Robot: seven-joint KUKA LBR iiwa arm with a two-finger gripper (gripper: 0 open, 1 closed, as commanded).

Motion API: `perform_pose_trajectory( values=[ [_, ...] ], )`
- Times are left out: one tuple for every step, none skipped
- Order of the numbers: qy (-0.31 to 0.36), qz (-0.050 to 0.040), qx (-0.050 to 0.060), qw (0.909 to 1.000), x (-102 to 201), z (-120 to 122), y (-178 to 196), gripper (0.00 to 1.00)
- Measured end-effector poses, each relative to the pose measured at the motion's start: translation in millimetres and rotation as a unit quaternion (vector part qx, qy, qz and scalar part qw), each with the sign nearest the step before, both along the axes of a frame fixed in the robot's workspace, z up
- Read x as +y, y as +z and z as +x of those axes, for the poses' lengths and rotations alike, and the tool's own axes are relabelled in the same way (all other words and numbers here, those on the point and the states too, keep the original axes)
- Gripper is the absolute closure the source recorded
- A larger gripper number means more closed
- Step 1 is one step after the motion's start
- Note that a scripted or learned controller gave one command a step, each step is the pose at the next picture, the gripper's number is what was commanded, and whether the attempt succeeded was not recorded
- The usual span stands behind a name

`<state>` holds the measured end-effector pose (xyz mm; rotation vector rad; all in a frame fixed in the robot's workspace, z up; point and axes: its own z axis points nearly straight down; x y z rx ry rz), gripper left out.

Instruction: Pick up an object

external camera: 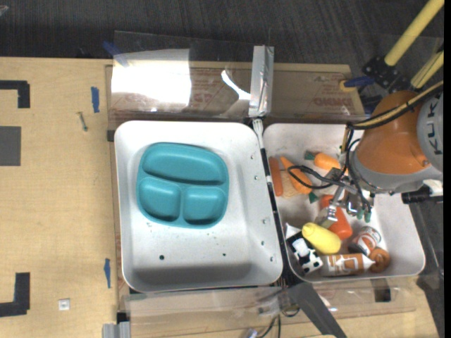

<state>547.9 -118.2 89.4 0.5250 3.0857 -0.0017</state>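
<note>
The right bin (412, 259) holds a heap of small objects. A yellow lemon-shaped piece (321, 238) lies near its front, with a black-and-white toy (304, 253) just left of it. A brown-and-white bottle (356, 261) lies along the front wall. Orange carrot-like pieces (299, 178) sit towards the back, one of them (325, 161) close to the arm. My gripper (344, 204) hangs low over the middle of this bin, right above a red-orange piece (341, 225). The wrist and its cables hide the fingertips.
The left bin (239, 245) carries a teal divided plate (183, 183). A metal divider (261, 83) and a clear sheet (176, 83) stand behind the bins. The orange-banded arm (394, 143) covers the right bin's back right corner.
</note>
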Motion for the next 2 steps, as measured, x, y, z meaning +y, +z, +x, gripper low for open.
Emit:
perform_pose_trajectory(
  values=[
    [0.103, -0.0001, 0.000, 0.9946, -7.9, 75.2, -1.0, 0.00],
    [0.090, 0.0004, 0.001, 0.9959, 27.4, 66.3, -0.6, 0.00]
  ],
)
